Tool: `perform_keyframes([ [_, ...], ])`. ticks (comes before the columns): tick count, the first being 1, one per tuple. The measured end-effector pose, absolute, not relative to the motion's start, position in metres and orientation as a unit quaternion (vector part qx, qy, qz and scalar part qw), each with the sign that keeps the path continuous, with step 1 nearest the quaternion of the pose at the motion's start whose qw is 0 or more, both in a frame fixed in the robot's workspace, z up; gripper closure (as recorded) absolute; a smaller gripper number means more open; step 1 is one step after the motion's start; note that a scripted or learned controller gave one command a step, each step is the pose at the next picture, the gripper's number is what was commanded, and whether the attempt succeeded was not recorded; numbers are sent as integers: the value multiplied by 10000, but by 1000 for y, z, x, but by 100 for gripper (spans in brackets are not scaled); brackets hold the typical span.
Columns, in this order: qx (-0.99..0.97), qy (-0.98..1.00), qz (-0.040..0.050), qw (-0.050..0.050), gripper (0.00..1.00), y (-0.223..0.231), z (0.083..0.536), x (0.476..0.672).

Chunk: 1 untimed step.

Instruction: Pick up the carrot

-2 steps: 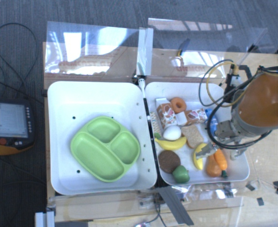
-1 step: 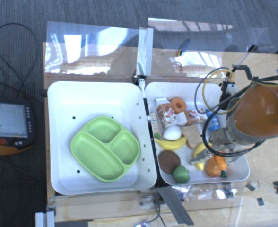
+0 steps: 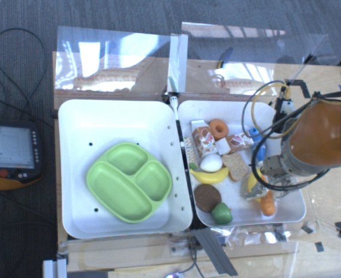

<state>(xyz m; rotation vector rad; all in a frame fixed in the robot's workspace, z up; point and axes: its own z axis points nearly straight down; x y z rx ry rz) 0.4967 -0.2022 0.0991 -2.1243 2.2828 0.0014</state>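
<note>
Gripper low over the carrot

The green divided plate [image 3: 130,181] lies far left of the gripper [image 3: 257,191], in the other bin [image 3: 72,155]. The carrot [image 3: 267,204] sits just beside the gripper's tip. Finger state: cannot tell.

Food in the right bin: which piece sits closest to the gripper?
The carrot, the orange piece at the bin's near right corner, right by the gripper. The banana, egg and donut lie farther left.
</note>
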Motion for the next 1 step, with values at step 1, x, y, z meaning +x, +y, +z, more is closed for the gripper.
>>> perform_keyframes([
  [1,-7318,6815,13,18,100,-137,177,485],
])
